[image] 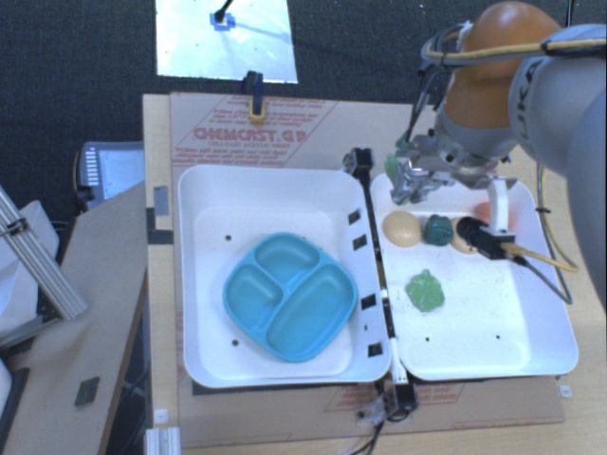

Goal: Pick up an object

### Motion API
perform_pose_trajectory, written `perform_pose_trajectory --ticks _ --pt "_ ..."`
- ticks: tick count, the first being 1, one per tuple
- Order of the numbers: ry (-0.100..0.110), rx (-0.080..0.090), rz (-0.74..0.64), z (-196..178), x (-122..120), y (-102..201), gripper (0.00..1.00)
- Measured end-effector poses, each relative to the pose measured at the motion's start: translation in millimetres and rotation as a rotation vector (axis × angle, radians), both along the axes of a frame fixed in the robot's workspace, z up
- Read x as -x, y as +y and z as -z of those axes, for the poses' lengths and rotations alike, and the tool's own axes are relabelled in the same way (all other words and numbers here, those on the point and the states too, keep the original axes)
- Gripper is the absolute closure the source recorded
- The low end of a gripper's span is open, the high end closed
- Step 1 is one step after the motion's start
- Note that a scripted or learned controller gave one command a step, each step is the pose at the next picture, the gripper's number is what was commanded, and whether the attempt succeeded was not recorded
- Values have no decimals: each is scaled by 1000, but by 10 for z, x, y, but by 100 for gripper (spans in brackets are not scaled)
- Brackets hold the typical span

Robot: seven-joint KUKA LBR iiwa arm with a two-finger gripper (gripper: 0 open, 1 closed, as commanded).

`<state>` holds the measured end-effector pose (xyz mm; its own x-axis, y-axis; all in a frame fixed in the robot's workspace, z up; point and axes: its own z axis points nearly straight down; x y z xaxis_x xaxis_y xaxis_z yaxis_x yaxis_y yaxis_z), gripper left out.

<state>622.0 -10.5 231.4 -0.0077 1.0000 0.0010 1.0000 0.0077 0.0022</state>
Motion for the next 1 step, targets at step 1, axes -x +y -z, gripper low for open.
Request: perform_pose_trajectory --ticks 1 --pt "0 1 2 83 42 526 100"
